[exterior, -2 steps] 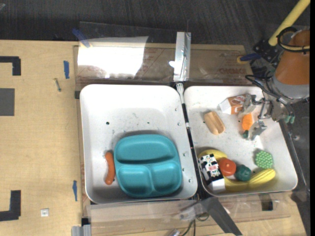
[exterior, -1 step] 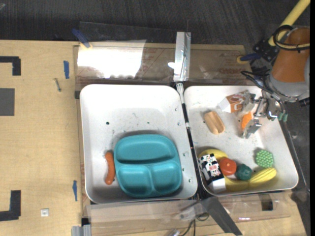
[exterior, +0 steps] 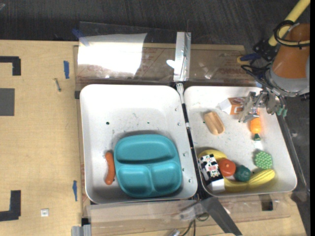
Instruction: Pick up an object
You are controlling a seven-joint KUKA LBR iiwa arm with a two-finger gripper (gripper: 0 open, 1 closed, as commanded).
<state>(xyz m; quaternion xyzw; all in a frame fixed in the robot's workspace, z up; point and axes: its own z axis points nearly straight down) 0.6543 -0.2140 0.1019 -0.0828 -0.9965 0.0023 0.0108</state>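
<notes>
Camera view showed the gripper (exterior: 256,109) low in the right bin (exterior: 290,146), finger state impossible to tell; an orange object (exterior: 255,126) lay just beneath it. Approach step, seemingly; next needed a short descent.

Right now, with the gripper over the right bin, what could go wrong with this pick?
1. The gripper hangs between the carrot and a small packet, near the bin wall; it may close between them or scrape the wall.
2. The toys at the front, tomato and banana, lie packed together, so a grasp there could catch two.
</notes>
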